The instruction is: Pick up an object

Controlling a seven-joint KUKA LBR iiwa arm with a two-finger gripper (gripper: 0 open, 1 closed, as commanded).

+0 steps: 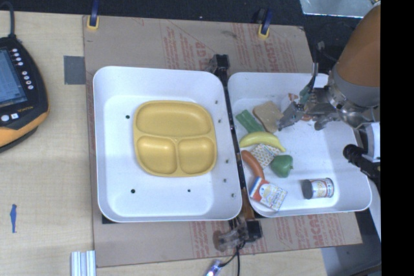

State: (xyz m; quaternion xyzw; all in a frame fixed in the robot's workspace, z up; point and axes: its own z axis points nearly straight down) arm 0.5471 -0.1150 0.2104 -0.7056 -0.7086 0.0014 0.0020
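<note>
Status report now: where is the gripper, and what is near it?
Gripper low over right bin, holding nothing visible. Brown sponge piece right beside it. Banana and green pepper close by.

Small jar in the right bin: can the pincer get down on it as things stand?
Probably yes. The small jar lies on its side on bare bin floor, apart from the green pepper and the packet. The pincer hovers farther back, nothing between.

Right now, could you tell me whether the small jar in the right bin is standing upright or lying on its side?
On its side. The small jar lies lengthwise on the right bin floor, its dark lid pointing left.
</note>
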